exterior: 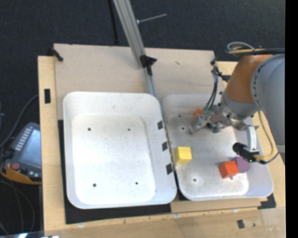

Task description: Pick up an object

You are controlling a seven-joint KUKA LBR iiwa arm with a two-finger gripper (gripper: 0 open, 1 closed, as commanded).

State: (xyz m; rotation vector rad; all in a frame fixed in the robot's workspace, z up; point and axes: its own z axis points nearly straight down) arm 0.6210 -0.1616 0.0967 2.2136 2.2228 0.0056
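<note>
1. You've got the arm (253, 86) coming in from the right, grey w/ its orange band above the wrist, reaching down over the right bin (260, 190).
2. The gripper (208, 124) sits low over the upper-middle part of that bin, close to the bin floor. Whether it's wide or narrow: can't tell, the wrist hardware and cables crowd that spot.
3. You'll see a small orange-red bit (198, 113) right at the gripper's upper-left edge. Can't tell if it's an object or part of the tool, nor whether anything is gripped.
4. Objects in the right bin: a yellow cube (183, 155) near the bin's left wall, about mid-height, well apart from the gripper.
5. An orange block (228, 169) lies toward the lower right, w/ a purple block (242, 164) touching it on the right side. Both are below the gripper, apart from it.
6. A black cable end w/ a green light (250, 158) hangs just above the purple block.
7. The left bin (69, 103) is the larger one, its right rim right beside the right bin's left rim.
8. A slanted metal rail (131, 26) runs from the top edge down to the gap between the bins.
9. Off the bench at left, a handheld pendant (26, 150) lies on the dark floor w/ cables.
</note>
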